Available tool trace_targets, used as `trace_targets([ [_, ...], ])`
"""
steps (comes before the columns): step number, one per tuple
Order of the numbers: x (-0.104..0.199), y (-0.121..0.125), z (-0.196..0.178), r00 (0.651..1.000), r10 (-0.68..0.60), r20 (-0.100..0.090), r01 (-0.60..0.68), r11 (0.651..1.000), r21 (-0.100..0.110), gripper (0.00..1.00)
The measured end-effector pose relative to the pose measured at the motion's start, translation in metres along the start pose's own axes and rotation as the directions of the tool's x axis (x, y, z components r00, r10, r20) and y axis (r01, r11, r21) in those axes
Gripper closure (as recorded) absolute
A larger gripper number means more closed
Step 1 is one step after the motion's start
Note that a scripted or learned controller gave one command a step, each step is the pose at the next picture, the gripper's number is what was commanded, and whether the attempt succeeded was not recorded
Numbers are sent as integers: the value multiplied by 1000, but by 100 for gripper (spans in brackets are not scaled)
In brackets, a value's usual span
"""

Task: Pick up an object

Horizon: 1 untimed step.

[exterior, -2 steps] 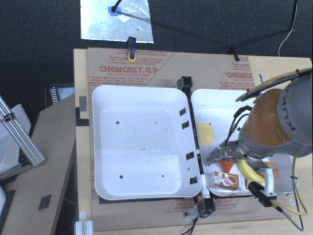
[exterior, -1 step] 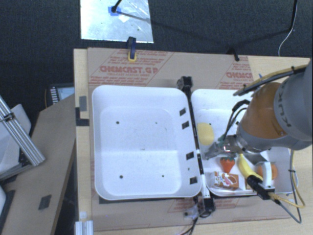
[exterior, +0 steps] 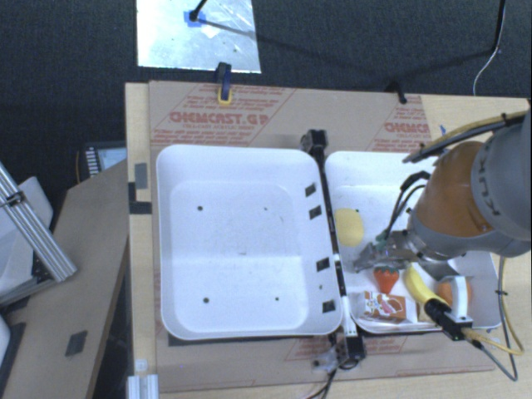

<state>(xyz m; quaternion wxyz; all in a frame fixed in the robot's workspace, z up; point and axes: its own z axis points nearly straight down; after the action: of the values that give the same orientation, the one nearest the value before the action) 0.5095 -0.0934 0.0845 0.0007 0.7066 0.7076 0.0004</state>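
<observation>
My gripper (exterior: 371, 260) hangs low in the right bin (exterior: 366, 163), coming in from the right under the grey and orange arm (exterior: 465, 202). Just below it lies a small red-orange object (exterior: 386, 279). A yellow round object (exterior: 349, 227) rests up and to the left of the gripper, beside the bin's left wall. A yellow banana-shaped piece (exterior: 416, 283) and an orange item (exterior: 456, 293) lie to the right of the red one. A flat orange-and-white packet (exterior: 384, 307) sits at the bin's front edge. The arm hides the right part of the bin.
The left bin (exterior: 241, 239) stands beside the right one, the two joined by a black clipped divider (exterior: 326, 223). Both rest on a cardboard sheet (exterior: 249, 115). Cables (exterior: 490, 343) trail at the front right.
</observation>
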Motion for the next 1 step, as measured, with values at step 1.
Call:
trace_targets([
  [1, 10, -7, 1, 1000, -1, -1, 1, 1000, 2, 0],
])
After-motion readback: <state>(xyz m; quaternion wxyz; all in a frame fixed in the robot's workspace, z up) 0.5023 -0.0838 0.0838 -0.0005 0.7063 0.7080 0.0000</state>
